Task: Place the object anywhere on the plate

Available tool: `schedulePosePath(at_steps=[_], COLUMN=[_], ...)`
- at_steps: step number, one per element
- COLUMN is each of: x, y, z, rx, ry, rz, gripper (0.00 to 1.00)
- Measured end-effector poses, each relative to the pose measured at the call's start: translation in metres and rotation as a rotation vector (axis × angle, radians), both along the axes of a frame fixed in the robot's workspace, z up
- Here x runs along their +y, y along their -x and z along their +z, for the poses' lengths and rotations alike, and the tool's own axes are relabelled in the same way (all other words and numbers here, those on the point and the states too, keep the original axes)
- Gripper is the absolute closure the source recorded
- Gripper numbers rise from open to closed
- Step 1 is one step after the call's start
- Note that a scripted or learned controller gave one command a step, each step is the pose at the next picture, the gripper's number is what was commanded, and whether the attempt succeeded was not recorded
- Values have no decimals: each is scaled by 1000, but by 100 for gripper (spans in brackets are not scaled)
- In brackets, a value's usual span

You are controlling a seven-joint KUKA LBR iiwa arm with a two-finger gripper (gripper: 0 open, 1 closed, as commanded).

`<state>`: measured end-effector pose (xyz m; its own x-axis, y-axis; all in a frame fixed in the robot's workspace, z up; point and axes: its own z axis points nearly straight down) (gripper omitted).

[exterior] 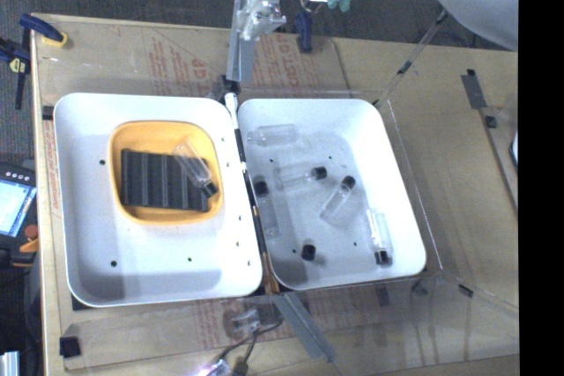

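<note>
The claw (264,0) hangs at twelve o'clock, above the far edge of the table (441,101) and outside both bins; whether it is open or closed I cannot tell. One clear vial (196,167) with a black cap lies on the dark rack on the yellow plate (128,136) in the left bin (79,189), tilted toward five o'clock. The loose vials (330,202) in the right bin (401,189) are smooth and round, so a pinch there could slip or roll them.

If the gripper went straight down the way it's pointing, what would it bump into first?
Probably the seam where the two bins meet: the gripper points down at the left bin's inner top corner. Depth is hard to judge.
</note>
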<state>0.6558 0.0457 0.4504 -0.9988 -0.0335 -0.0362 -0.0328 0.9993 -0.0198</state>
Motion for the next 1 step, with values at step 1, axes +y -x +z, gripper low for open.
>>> schedulePosePath(at_steps=[1], x=[0], y=[-1], z=[11], rx=[-4], ry=[1], rz=[-1], gripper=[100])
